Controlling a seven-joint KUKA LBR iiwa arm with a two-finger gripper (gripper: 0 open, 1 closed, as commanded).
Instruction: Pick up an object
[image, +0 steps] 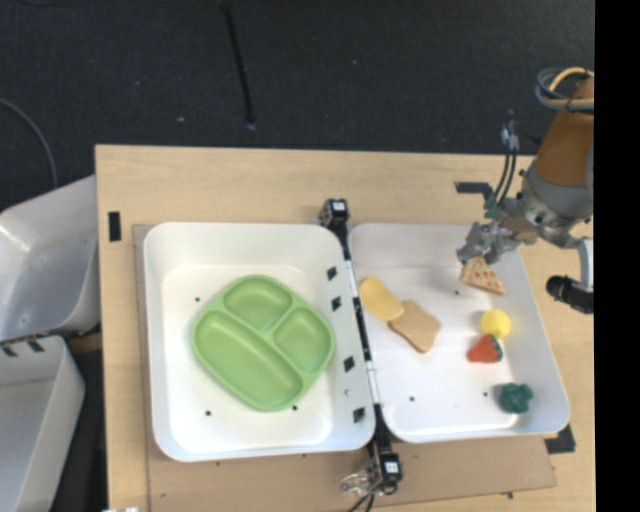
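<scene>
Overhead slanted view of a pale wooden tabletop (220, 180) carrying two shallow white bins side by side. The left bin (160, 300) holds a green divided plate (262, 342), lying flat near its middle. The right bin (440, 415) holds the loose items: a yellow oval piece (380, 298) and a tan bread-like slice (416, 326), touching each other near the bin's left wall; a small yellow ball (495, 322) with a red strawberry-like piece (485, 349) just nearer than it; a dark green clump (515, 397) at the near right corner; and an orange cracker-like wedge (483, 276) toward the far right.

The arm (562, 160) enters from the right, and its hand (488, 248) hangs low over the far right part of the right bin, directly at the far edge of the wedge. The fingertips appear to meet or overlap the wedge's upper corner, but whether the hand is released, clenched, or grasping the wedge cannot be told from this view.

Progress, as a judgement: the approach stage seems complete, with the wedge the likely target. The wedge appears to lie on the bin floor, so no lift is evident. A secure closure on the wedge and the raising of it clear of the bin remain to be done; the other items sit apart from the hand.
</scene>
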